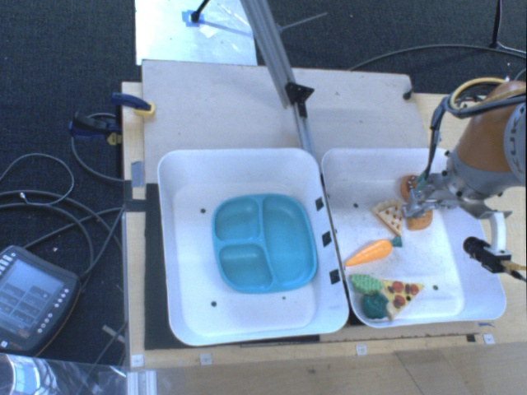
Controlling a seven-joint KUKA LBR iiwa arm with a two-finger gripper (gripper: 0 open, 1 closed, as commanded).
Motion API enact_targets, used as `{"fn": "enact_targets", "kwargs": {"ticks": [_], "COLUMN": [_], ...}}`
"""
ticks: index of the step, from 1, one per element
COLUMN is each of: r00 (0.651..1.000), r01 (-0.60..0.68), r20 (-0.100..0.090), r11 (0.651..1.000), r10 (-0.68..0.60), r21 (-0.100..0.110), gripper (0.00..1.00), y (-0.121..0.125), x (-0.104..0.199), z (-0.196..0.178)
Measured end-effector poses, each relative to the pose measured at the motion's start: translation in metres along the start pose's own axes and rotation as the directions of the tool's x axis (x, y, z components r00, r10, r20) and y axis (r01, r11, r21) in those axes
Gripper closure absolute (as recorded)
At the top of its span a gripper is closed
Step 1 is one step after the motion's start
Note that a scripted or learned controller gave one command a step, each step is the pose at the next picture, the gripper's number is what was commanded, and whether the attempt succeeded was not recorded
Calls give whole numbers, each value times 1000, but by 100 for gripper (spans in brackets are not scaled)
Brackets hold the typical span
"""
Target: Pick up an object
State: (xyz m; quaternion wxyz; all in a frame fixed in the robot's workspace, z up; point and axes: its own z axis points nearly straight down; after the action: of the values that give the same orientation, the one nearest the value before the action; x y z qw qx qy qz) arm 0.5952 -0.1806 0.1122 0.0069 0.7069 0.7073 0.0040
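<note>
The right bin [478, 299] holds several toy foods. An orange carrot [370, 252] lies near its left wall. A tan wedge [388, 216] lies above the carrot, a pizza slice [401, 291] below it, and a green piece [372, 302] sits at the front left corner. A brown round item [415, 202] lies at the back, partly under the arm's tip. My gripper [417, 202] is low over that brown item, reaching in from the right.
The left bin [185, 179] holds a blue divided plate [265, 242]. A grey pole [272, 44] slants across the back of the bench. Cables and a clamp [111, 118] lie left of the bench.
</note>
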Motion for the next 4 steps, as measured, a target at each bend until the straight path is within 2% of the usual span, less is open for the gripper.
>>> {"fn": "enact_targets", "kwargs": {"ticks": [1, 2, 3, 4], "r00": [1000, 1000, 1000, 1000], "r01": [-1, 4, 5, 11], "r20": [-2, -2, -1, -6], "r11": [1000, 1000, 1000, 1000], "r10": [1, -4, -5, -10], "r21": [9, 9, 6, 15], "gripper": [100, 100, 100, 100], "y": [-2, -1, -6, -7], "x": [-9, -10, -12, 46], "z": [-52, -97, -159, -144]}}
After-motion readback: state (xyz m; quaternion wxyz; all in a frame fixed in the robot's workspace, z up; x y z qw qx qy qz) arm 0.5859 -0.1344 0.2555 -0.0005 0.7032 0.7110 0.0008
